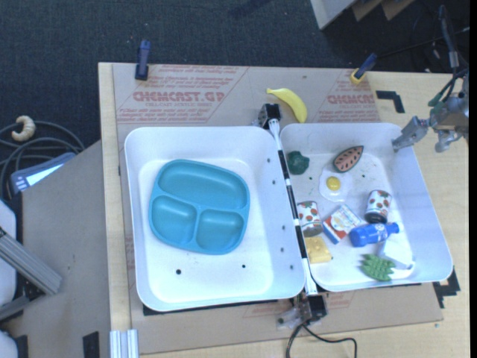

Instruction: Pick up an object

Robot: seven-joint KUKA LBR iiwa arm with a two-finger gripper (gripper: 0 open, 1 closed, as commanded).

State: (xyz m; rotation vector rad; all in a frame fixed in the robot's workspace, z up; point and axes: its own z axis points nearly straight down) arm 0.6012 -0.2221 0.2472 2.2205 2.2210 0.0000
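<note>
Green leaf toy (378, 267) and blue bottle (373, 233) lie in the right bin (428, 215), so the tool (428, 134), spread wide over its far-right rim, should descend squarely over one isolated item.

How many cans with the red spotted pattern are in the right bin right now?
2. One spotted can stands near the blue bottle toward the bin's right side; the other spotted can sits against the divider, just above the yellow block. None looks hidden.

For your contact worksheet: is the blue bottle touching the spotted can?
Touching. The camera view shows the blue bottle lying with its upper side against the base of the spotted can, no gap visible.
</note>
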